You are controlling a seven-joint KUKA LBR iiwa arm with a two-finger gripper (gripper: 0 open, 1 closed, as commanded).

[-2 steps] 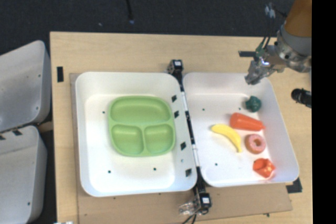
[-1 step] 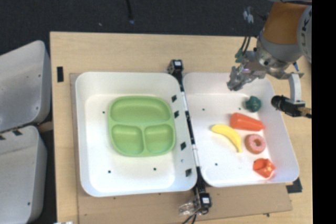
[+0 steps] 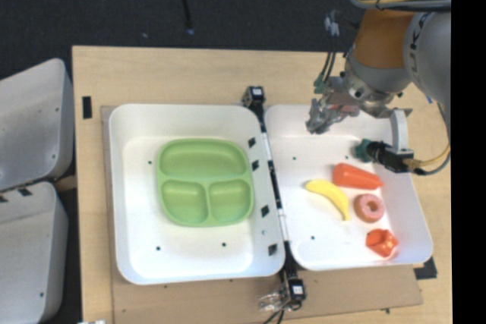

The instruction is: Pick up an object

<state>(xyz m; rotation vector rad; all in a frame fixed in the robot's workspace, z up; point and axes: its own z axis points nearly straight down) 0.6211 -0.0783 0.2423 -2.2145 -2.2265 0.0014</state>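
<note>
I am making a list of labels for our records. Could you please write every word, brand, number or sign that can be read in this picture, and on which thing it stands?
None can be read.
The green divided plastic tray, yellow toy banana, orange toy carrot, pink toy doughnut and red toy pepper look plain.
The two shallow white bins show dark dots, no writing.
Any marking on the grey and orange arm is too blurred to read.
</note>
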